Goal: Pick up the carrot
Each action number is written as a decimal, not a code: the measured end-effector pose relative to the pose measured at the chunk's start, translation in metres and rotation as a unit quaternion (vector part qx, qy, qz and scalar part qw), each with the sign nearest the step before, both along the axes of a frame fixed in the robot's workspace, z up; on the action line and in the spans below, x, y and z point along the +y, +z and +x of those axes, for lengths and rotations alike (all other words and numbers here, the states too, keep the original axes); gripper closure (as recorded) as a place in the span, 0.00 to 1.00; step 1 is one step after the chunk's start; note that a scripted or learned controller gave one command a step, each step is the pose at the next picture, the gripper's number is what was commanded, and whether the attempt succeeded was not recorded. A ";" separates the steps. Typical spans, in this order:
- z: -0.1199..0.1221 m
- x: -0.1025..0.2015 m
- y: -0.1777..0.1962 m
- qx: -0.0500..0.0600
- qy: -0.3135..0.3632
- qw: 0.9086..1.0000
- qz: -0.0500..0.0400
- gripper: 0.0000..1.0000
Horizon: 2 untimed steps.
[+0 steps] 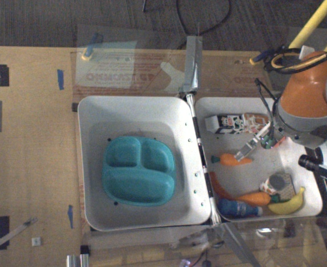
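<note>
The carrot (228, 159) lies on the floor of the right bin (313, 207), green end toward the divider, clear of the milk carton (236, 122) behind it. My claw (246, 150) hovers slanted just over its orange end, which suits a grab. Whether the claw is wide or narrow, I cannot tell. A second carrot (256, 198), a banana (288, 202) and a blue bottle (237, 208) crowd the near wall.

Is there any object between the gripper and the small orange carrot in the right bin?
Nothing visible: the gripper hangs right over the small orange carrot, and the milk carton lies beyond it.
</note>
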<state>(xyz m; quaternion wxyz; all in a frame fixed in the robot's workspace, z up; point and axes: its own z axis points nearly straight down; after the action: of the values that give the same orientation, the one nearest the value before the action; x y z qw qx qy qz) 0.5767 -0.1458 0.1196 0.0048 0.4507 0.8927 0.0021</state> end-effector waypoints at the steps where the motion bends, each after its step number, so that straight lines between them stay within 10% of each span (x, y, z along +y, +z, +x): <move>1: -0.042 0.025 -0.030 0.000 0.095 0.995 -0.001 0.00; 2: 0.026 0.033 -0.031 0.000 -0.012 1.000 -0.001 0.00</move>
<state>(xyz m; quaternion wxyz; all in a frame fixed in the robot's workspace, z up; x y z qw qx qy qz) 0.6032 -0.1126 0.0888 0.0049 0.4614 0.8872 0.0014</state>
